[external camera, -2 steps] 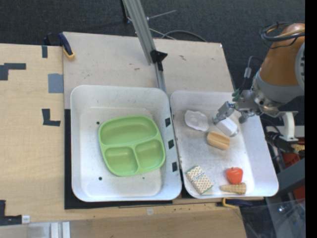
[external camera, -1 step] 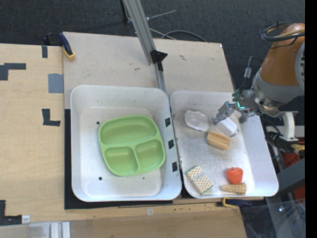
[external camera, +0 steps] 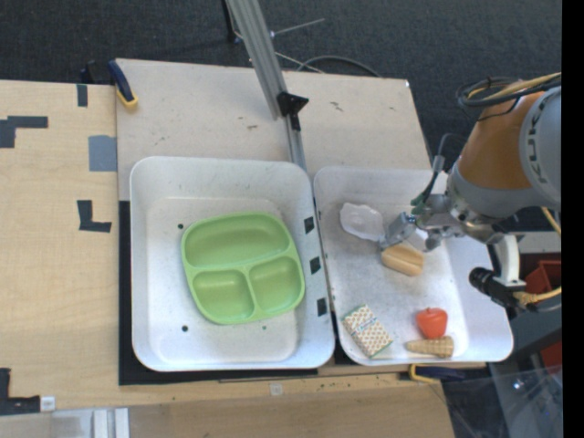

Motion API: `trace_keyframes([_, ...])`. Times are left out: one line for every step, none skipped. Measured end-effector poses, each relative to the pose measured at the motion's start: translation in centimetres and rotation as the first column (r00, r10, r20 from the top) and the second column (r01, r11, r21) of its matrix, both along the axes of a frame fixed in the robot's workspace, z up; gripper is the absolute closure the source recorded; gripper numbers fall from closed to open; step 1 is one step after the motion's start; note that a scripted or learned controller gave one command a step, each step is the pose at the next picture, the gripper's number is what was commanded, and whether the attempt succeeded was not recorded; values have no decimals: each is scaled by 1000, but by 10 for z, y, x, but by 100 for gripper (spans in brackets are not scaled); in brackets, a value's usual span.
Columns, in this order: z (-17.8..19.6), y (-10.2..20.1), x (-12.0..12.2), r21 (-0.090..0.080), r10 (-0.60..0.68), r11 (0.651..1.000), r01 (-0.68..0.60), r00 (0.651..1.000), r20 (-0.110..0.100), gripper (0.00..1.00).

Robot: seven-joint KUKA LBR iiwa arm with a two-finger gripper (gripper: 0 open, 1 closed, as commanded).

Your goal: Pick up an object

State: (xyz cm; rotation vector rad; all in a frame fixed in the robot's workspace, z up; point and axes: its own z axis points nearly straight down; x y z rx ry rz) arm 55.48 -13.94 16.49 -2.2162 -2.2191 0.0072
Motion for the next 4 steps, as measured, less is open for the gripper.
trace_keyframes([-44, 2, -4, 0, 0, 1000, 0, 1000, 1, 0])
trace_keyframes([-71, 2, 0, -5, 1, 1000, -1, 1000, 19, 0])
trace_keyframes([-60, 2, 0, -4, 2, 1000, -2, 1000, 19, 100])
trace_keyframes([1, 3, -4, -2, 0, 1000, 0, 1000, 11, 100])
